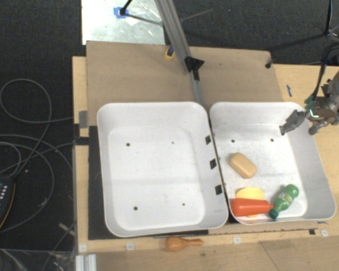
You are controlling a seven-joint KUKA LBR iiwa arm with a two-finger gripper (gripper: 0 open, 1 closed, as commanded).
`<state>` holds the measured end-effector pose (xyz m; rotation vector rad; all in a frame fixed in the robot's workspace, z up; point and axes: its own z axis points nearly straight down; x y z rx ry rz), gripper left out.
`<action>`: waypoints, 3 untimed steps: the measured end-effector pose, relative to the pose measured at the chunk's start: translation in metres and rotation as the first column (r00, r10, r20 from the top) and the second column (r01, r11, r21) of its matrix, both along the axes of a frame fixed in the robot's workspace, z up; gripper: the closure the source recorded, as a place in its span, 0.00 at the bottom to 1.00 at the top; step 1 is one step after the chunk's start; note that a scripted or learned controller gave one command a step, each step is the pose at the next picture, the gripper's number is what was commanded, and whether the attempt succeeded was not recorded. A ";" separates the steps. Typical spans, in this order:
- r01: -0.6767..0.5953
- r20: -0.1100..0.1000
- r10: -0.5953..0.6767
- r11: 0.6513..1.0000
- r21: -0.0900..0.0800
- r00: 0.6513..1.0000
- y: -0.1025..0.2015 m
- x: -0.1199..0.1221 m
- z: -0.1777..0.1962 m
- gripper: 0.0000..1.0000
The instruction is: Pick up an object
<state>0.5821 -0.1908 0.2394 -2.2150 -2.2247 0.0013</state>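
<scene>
Gripper (301, 124) hangs empty, spread — green bottle (283, 200) label unreadable.

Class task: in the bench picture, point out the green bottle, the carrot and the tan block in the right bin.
Green bottle (284, 200), camera view, on the middle of its body.
Carrot (250, 206), camera view, on its orange middle.
Tan block (243, 165), camera view, on its top face.
</scene>
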 end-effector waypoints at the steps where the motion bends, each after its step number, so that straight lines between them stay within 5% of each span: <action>1: -0.001 0.004 0.001 1.000 -0.001 1.000 0.000 0.001 0.002 0.00; 3: 0.004 -0.003 -0.004 1.000 0.000 1.000 -0.001 -0.004 -0.123 0.00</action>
